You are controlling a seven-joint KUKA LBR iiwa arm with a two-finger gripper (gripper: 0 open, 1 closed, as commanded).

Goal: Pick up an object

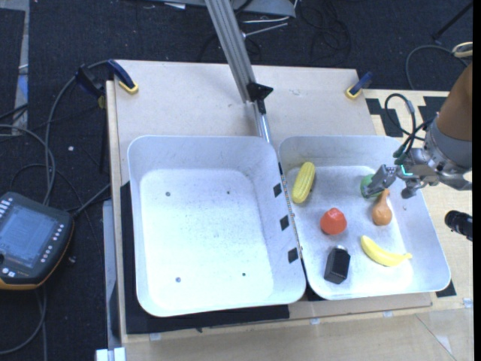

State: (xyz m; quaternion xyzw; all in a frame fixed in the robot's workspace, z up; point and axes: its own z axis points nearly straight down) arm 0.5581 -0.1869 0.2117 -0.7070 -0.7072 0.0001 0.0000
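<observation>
Bins sit side by side on your desk [188,104]. Your right bin [428,277] holds a corn cob [303,182], tomato [333,221], black block [337,265], banana [384,252], pear [382,210] and a green object [369,184]. The pear's stem end points up-view toward the gripper [396,180], just beside it; you cannot tell the jaws' state.

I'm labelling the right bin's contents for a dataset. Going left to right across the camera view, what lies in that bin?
Corn cob → red tomato and black block, almost level in left-right position → yellow banana. The pear and the green object by the gripper overlap the banana's span, so they are left out.
</observation>
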